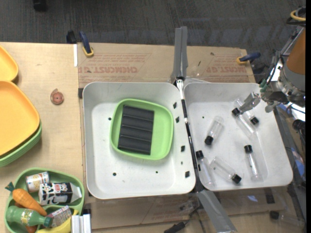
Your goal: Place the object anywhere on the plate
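A green square plate (116, 116) lies in the left bin (97, 174). A dark grey ridged block (136, 129) rests flat on the plate, about at its middle. Over the upper right corner of the right bin (272, 178) hangs my gripper (253, 102), far from the plate. It sits just above a clear vial with black caps (244, 116). I see nothing held in it.
Several clear vials with black caps lie loose in the right bin, such as one (214, 130) near its middle and another (250, 160) at the right. Orange plates (14, 115) and a green bowl of toy food (41, 198) stand on the bench at the left.
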`<state>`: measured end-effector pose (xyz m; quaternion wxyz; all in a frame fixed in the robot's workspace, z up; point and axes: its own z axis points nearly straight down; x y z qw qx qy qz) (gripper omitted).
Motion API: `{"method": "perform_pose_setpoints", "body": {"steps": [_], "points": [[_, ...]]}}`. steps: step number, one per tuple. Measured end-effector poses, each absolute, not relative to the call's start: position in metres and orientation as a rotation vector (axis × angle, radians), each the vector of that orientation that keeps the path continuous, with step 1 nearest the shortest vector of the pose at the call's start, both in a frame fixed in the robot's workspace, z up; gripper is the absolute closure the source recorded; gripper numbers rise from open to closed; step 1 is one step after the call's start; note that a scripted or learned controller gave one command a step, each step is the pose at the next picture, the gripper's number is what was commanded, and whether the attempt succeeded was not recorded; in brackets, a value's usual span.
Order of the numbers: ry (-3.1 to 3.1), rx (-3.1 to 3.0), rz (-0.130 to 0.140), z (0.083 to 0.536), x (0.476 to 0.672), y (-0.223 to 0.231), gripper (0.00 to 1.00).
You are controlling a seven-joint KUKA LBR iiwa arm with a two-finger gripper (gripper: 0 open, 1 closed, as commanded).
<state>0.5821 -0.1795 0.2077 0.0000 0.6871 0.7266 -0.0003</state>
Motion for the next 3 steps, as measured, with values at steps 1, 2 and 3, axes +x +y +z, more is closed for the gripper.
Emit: {"method": "perform_pose_setpoints", "body": {"steps": [1, 2, 3], "points": [[2.173, 2.268, -0.003, 0.282, 0.532, -0.222, 0.00], [1.880, 2.516, -0.005, 0.423, 0.482, -0.197, 0.00], [1.738, 2.617, -0.007, 0.440, 0.479, -0.212, 0.00]]}}
